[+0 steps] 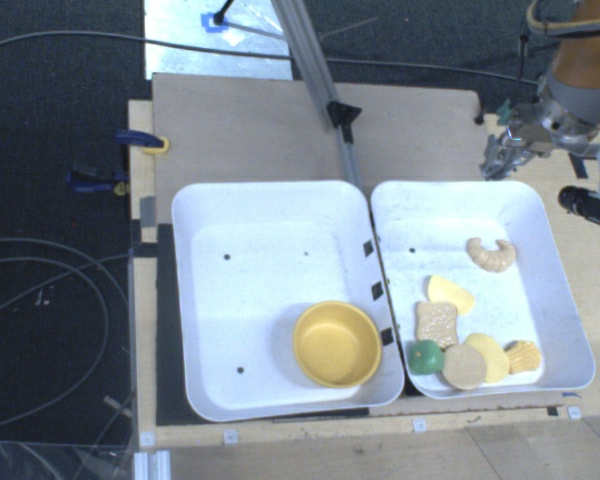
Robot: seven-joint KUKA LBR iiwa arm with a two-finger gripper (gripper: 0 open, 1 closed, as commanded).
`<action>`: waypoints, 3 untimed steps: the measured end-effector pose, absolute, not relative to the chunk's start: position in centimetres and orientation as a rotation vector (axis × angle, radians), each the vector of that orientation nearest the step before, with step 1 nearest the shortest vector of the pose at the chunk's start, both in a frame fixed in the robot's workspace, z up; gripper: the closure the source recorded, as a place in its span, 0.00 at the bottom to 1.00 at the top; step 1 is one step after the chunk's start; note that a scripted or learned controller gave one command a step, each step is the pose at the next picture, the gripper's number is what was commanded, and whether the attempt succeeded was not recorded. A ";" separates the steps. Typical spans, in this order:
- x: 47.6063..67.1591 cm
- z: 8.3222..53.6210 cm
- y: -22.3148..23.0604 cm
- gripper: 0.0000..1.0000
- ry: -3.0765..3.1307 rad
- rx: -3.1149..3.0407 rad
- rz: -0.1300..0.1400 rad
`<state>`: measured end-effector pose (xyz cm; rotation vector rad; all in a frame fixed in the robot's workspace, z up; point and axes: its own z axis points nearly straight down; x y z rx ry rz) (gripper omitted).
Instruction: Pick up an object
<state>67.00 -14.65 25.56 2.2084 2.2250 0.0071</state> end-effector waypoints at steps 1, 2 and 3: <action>65.3 24.7 -9.6 1.00 2.233 2.211 0.002; 63.9 24.1 -4.9 1.00 2.233 2.211 0.003; 63.1 23.2 1.3 1.00 2.234 2.211 0.003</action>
